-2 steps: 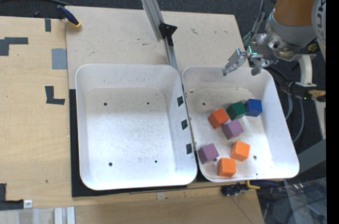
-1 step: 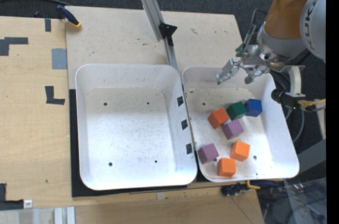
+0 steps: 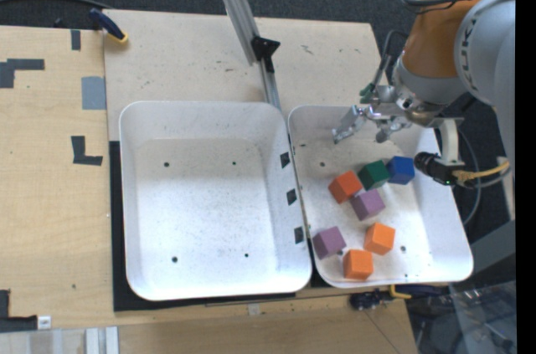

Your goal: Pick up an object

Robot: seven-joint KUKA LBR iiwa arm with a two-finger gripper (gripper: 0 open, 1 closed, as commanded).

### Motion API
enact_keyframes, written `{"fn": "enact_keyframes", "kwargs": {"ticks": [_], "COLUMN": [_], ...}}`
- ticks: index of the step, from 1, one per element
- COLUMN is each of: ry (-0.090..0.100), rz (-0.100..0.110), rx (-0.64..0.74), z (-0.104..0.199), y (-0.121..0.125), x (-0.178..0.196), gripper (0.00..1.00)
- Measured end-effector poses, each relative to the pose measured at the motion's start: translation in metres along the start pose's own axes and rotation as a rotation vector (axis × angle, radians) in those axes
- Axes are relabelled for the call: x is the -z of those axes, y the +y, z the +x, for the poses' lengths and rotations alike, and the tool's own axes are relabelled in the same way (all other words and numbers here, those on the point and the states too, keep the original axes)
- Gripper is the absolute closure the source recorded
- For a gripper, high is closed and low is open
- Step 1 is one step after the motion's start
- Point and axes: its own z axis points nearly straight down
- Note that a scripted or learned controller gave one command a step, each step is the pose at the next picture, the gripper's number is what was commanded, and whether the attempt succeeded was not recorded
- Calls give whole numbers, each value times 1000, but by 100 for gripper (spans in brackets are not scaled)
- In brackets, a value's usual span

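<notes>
The hand (image 3: 366, 126) hovers open and holding nothing over the far end of the right bin (image 3: 444, 256). The cubes lie nearer the camera from it; the closest, a green cube (image 3: 373, 174), sits just beside a blue cube (image 3: 402, 169).

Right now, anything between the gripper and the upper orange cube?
No. In the camera view, bare white bin floor separates the gripper from the upper orange cube.
</notes>
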Motion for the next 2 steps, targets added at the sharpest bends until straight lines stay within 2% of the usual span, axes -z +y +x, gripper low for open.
{"fn": "enact_keyframes", "kwargs": {"ticks": [1,2], "ry": [0,1], "rz": [1,-4], "rx": [0,2], "z": [-4,-4], "y": [6,7], "x": [-61,-47], "gripper": [0,100]}}
